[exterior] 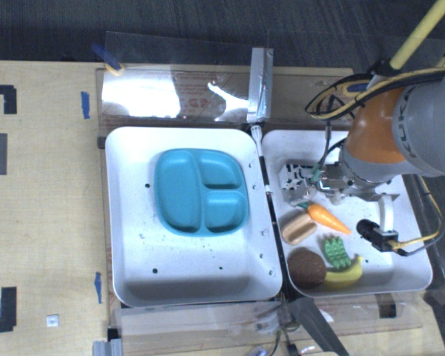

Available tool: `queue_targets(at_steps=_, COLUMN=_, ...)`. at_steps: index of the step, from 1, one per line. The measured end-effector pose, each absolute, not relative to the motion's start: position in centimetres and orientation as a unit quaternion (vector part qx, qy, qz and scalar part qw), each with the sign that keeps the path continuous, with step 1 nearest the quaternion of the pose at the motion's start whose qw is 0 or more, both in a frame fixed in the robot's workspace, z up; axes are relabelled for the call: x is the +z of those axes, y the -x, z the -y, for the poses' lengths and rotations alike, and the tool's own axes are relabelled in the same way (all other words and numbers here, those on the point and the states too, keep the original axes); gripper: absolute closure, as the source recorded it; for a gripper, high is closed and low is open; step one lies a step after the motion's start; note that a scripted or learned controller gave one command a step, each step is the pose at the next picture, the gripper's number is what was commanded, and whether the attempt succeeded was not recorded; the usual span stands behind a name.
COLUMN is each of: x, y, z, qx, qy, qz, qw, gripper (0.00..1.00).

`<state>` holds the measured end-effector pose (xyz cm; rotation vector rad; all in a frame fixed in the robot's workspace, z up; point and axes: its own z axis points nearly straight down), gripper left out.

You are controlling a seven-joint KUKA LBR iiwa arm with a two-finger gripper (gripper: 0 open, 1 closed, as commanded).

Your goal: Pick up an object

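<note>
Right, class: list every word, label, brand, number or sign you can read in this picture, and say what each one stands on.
No text can be read.
The clear plastic sheet behind the left bin bears a faint reddish mark, too blurred to read.
A small white square lies on the bench, too small to tell if it is printed.
The blue divided plate, carrot and banana bear no lettering.

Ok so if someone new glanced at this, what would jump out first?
Probably the blue divided plate, lying alone in the left bin. Next the grey and orange arm reaching in from the right over the right bin, where a carrot, a bread roll, a brown round fruit and a banana cluster together.
</note>
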<state>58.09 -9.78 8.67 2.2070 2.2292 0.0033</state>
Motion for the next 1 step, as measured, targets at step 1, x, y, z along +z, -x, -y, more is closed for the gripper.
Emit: queue_targets(at_steps=1, x=8.75, y=-54.04, z=10.16, qx=0.002, qy=-0.65, qz=-0.76, qw=0.003, gripper=0.0)
